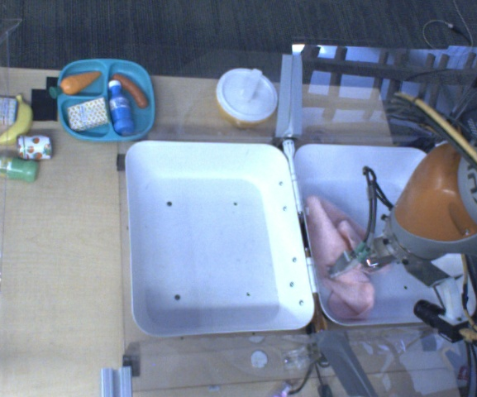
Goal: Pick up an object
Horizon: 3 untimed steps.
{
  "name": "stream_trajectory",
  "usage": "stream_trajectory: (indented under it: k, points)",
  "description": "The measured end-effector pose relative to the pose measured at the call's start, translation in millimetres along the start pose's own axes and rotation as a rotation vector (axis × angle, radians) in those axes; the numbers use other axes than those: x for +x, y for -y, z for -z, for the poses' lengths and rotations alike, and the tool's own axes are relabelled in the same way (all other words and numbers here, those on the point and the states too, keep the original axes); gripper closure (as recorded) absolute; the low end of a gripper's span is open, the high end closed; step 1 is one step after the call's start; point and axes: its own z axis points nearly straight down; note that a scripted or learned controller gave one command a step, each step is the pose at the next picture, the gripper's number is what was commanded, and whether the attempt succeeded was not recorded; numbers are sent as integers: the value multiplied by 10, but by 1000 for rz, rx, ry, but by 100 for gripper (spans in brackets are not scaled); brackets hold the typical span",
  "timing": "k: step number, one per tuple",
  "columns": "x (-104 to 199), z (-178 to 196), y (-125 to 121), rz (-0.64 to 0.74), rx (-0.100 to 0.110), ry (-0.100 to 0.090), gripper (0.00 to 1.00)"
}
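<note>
Lying at the lower right of the frame in the right bin (pixel 403 160), the pink cloth (pixel 337 255) touched the pincer (pixel 350 260). Whether the pincer gripped it, I could not tell. The wooden table (pixel 48 255) carried both bins.

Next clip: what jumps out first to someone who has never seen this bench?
The grey arm with its orange band comes in from the right, its gripper low over a pink object lying in the right bin. At the far left corner of the bench, a blue divided tray of toy food draws the eye, with a yellow-lidded cup beside it.
</note>
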Motion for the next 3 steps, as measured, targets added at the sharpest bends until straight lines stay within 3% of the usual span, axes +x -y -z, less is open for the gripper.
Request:
stream_trajectory:
  k: [1, 2, 3]
  points:
    - [-161, -71, -583, -231, -11, 3, 0]
    - [-367, -93, -1315, -240, -8, 3, 0]
    - [-390, -85, -1094, -147, -9, 4, 0]
